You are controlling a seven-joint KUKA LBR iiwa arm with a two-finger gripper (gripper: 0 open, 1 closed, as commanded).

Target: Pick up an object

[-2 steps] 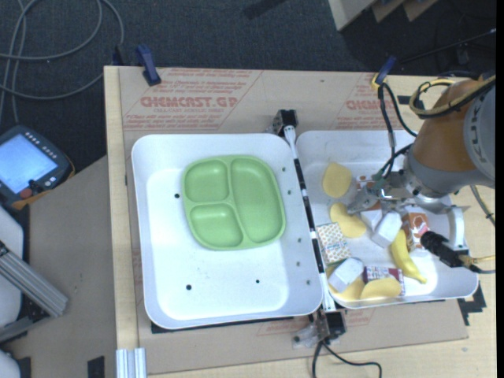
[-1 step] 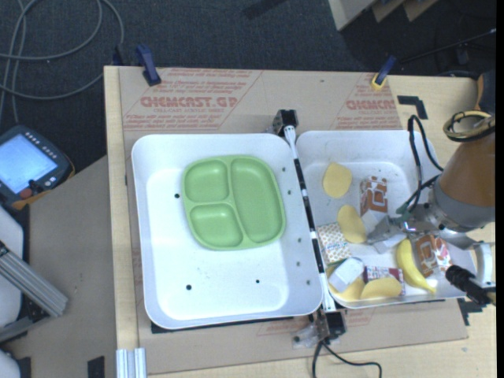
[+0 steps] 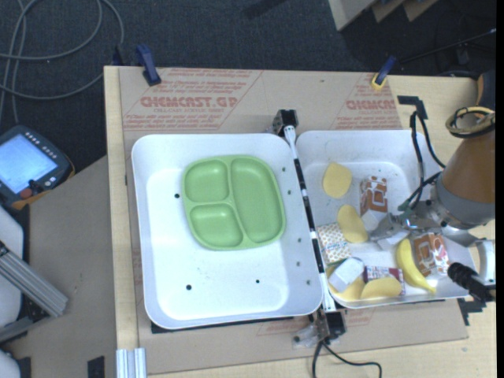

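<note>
The right bin (image 3: 358, 142) holds several food items. Among them are a round yellow piece (image 3: 337, 179), a second yellow piece (image 3: 352, 224), a brown and white packet (image 3: 373, 194) and a banana (image 3: 411, 266). A brown packet (image 3: 432, 253) lies against the banana, and a small red and white packet (image 3: 383, 273) sits near the front edge. My gripper (image 3: 394, 227) is low in the right bin, just right of the second yellow piece and above the banana. Nothing is visibly lifted.
The left bin (image 3: 157, 211) holds a green divided plate (image 3: 234, 201). A checkered cracker (image 3: 332, 241), a white item (image 3: 345, 272) and a yellow piece (image 3: 372, 290) crowd the right bin's front left. The arm's orange band (image 3: 472, 172) rises over the bin's right edge.
</note>
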